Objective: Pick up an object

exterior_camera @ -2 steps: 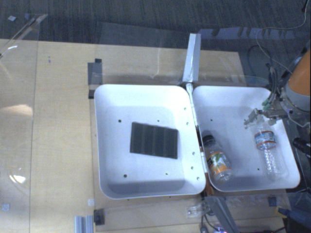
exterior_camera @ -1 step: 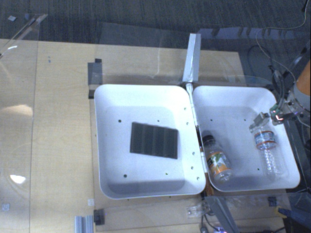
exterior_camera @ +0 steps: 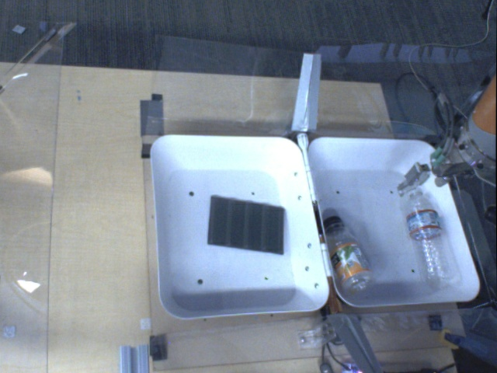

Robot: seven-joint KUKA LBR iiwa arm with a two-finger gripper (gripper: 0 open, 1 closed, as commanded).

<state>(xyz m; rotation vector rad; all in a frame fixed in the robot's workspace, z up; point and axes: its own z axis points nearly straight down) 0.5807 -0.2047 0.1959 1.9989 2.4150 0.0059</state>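
Camera view looks down at a slant on a pale wooden tabletop [exterior_camera: 78,208] with dark carpet beyond its far edge. Two shallow white bins sit on it side by side, their inner rims touching along the middle. Largest is the left bin [exterior_camera: 178,286], which holds a flat dark ribbed pad [exterior_camera: 246,224] lying near its centre, well apart from every wall. Just right of it, the right bin [exterior_camera: 365,162] holds two bottles. One clear plastic bottle with an orange label [exterior_camera: 347,256] and a black cap lies on its side close to the bin's left wall, cap pointing toward the far end. A second clear bottle with a blue-and-white label [exterior_camera: 427,238] lies on its side near the right wall, well apart from the first, its cap end toward the far side.

Reaching in from the right, the arm [exterior_camera: 481,123] shows its orange band at the frame's edge. Its tool [exterior_camera: 419,174] hangs over the far right part of the right bin, just beyond the cap end of the blue-labelled bottle; whether it touches the bottle is hard to judge. Nothing sits between the fingers, though I cannot tell if they are spread or closed.
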